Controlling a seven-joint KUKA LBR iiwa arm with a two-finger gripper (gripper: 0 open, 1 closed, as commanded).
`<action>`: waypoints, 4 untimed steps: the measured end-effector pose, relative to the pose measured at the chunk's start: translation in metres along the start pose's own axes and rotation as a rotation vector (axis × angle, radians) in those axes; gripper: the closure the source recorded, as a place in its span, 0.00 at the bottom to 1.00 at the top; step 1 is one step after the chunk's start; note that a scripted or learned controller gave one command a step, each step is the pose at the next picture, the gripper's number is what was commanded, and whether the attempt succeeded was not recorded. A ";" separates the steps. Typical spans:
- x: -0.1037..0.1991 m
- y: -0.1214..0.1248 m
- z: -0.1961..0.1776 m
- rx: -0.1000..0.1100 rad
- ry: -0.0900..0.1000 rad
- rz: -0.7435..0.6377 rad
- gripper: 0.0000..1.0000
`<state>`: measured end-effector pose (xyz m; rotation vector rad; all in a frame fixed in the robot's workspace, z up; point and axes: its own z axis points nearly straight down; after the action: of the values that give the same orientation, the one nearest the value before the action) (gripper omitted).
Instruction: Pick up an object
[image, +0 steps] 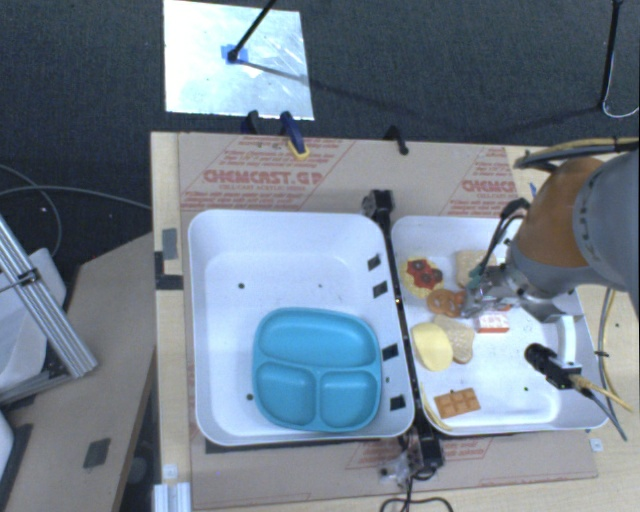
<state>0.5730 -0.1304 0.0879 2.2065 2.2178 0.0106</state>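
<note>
Down in the right bin (560, 405), the gripper (478, 297) hangs low over a cluster of play food, but whether its fingers are spread or closed cannot be told. Just beside it toward the divider lies a round brown cookie (443, 301), with a red-spotted pizza slice (423, 272) beyond that. A small red-and-white packet (492, 322) sits right by the gripper on the near side. A yellow cheese wedge (433, 346) touches a pale bread piece (460, 341), and a waffle (457, 403) lies nearer the front rim. The left bin (230, 250) holds a blue divided plate (317, 369).
</note>
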 end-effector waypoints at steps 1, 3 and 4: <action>0.017 -0.090 0.003 0.019 0.007 0.006 1.00; 0.044 -0.054 0.002 0.014 0.005 0.005 1.00; 0.105 -0.048 -0.104 0.003 0.007 -0.006 1.00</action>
<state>0.5235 -0.0251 0.1904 2.2046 2.2295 0.0142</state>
